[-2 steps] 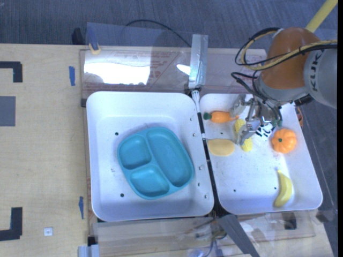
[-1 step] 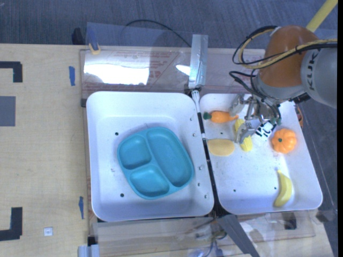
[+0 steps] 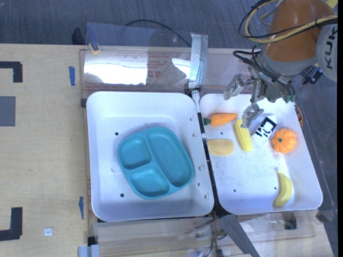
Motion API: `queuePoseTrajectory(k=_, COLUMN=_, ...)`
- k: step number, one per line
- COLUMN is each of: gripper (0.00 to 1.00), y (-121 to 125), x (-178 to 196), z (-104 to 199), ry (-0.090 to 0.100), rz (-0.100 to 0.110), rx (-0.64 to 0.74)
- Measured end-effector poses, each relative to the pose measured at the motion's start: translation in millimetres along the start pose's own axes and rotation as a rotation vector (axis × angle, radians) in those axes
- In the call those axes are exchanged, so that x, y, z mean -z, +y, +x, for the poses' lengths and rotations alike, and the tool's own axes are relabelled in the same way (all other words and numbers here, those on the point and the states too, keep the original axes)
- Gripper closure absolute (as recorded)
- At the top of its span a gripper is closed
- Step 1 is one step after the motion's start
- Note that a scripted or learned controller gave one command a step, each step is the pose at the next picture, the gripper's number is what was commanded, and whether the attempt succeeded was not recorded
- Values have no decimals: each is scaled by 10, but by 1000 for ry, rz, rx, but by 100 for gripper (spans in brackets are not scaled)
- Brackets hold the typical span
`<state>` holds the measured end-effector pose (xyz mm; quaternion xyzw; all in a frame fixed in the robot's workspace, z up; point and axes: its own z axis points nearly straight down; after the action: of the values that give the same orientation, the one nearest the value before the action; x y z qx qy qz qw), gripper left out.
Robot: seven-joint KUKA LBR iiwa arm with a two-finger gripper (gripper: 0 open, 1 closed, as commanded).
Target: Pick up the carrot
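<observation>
Orange, tapered carrot (image 3: 224, 119) (smooth plastic) lies beside ridged corn (image 3: 244, 135), below the spread, empty fingers (image 3: 232, 87).

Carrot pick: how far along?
Done: nothing visible. The carrot lies on the floor of the right bin, near its upper left, beside the corn. In hand: the gripper is above the bin, up and right of the carrot, open, nothing between its fingers. Left: descend over the carrot, grasp, lift.
</observation>
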<state>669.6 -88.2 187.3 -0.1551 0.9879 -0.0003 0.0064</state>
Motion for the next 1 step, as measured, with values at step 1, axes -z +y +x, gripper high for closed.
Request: queuePoseTrajectory(k=1, gripper=0, y=234, x=-31, z=-61, ry=5, rz=-5, rx=354)
